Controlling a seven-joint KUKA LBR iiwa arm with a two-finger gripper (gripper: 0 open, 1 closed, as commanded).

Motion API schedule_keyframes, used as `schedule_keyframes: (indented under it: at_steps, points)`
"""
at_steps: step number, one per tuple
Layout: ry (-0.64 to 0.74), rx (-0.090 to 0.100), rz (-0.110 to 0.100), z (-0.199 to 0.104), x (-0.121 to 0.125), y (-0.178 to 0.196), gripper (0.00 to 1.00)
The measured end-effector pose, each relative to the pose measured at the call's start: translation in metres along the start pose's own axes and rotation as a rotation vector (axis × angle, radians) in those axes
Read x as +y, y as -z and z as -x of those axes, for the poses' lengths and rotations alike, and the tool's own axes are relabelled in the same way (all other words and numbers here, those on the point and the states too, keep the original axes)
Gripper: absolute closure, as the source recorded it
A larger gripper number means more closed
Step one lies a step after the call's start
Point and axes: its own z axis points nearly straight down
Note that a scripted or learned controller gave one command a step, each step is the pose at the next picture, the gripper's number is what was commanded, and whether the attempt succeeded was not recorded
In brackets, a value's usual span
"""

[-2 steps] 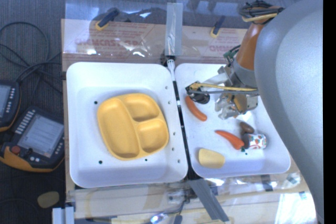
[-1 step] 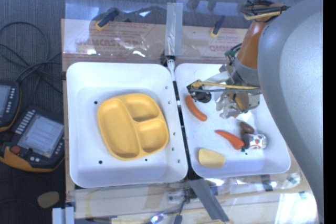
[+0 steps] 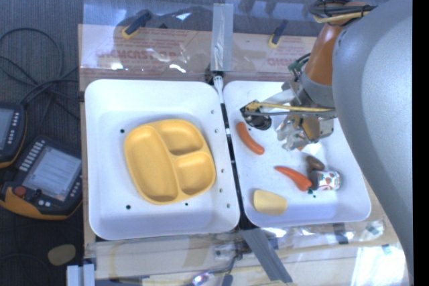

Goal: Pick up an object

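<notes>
My gripper [image 3: 299, 133] hangs over the middle of the right bin [image 3: 352, 207], under the orange band of the arm. An orange sausage [image 3: 251, 138] lies just left of it. Below it lie a red chili pepper [image 3: 293, 175], a small brown piece [image 3: 315, 163] and a white cup with red marks [image 3: 328, 180]. A pale yellow wedge [image 3: 269, 201] rests near the bin's front edge. Nothing shows in the gripper.
The left bin [image 3: 107, 204] holds a yellow divided plate [image 3: 169, 159]. The arm's big grey body covers the right side of the right bin. A grey ridge [image 3: 230, 144] separates the two bins.
</notes>
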Motion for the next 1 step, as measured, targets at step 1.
schedule_keyframes:
  at_steps: [1]
  points:
    - [0.005, -0.006, 0.0, 0.0004, -0.0003, 0.0076, 1.0]
